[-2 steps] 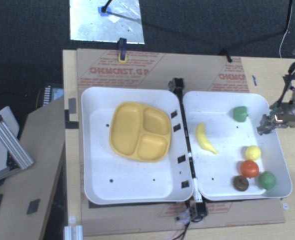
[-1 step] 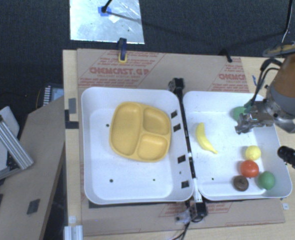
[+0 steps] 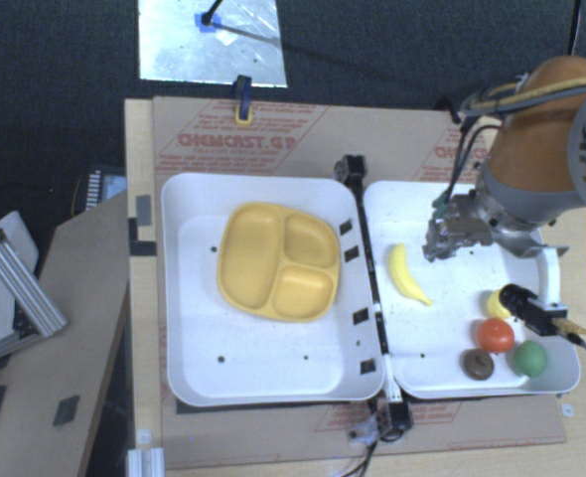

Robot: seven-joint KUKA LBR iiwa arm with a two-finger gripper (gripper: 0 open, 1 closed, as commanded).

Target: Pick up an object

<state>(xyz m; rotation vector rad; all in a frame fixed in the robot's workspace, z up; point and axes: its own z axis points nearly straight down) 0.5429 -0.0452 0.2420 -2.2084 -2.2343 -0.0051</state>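
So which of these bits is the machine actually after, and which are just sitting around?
Part of the job (things it could pick up, in the right bin):
- tool, above that bin
- banana, nearest the tool
- red ball
- green ball
- brown piece

Just lying about:
- yellow divided plate in the left bin
- foil sheet beyond the bench

Arm (image 3: 546, 157) – bulky orange band over a grey wrist, black cables along it – dull metal gripper (image 3: 440, 243)
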